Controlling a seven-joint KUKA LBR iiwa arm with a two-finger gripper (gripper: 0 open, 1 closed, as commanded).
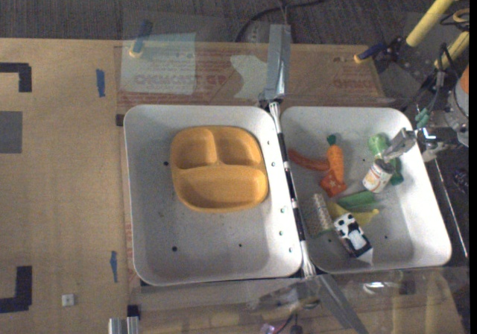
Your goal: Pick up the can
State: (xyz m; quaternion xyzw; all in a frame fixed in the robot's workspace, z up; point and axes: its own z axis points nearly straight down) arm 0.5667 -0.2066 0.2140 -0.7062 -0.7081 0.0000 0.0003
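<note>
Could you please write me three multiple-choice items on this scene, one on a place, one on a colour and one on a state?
1. Where does the orange divided tray lie?
A. in the left bin
B. in the right bin
C. on the cardboard outside the bins

2. What colour is the carrot body?
A. purple
B. orange
C. blue

3. How does the can rest?
A. upright on the tray
B. on its side on the right bin floor
C. between the fingers of the tool

Answers: 1 A, the tray sits inside the left bin. 2 B, orange with a green top. 3 B, it lies flat beside the bin's left wall, apart from the tool.
</note>
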